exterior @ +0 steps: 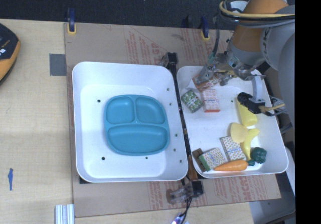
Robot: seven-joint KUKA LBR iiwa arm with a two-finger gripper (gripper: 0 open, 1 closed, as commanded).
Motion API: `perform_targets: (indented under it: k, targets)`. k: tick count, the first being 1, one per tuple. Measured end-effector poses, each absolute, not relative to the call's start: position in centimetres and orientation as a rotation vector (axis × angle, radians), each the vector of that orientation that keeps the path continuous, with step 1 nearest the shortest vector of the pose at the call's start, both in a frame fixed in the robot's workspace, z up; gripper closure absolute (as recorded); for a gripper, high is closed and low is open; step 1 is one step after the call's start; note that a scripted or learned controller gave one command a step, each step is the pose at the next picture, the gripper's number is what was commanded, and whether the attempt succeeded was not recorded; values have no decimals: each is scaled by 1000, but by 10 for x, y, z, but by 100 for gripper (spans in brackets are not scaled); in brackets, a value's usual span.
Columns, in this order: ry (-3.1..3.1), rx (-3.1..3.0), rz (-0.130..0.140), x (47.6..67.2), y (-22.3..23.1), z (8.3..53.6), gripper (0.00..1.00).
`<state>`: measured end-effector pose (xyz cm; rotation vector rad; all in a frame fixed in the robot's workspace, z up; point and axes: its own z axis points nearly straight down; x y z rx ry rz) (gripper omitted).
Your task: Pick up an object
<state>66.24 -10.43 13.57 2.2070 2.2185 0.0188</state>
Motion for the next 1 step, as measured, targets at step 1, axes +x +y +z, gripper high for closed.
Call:
perform_targets:
  k: [1]
  targets:
    - [2232,2213,1,624,-40,196,100]
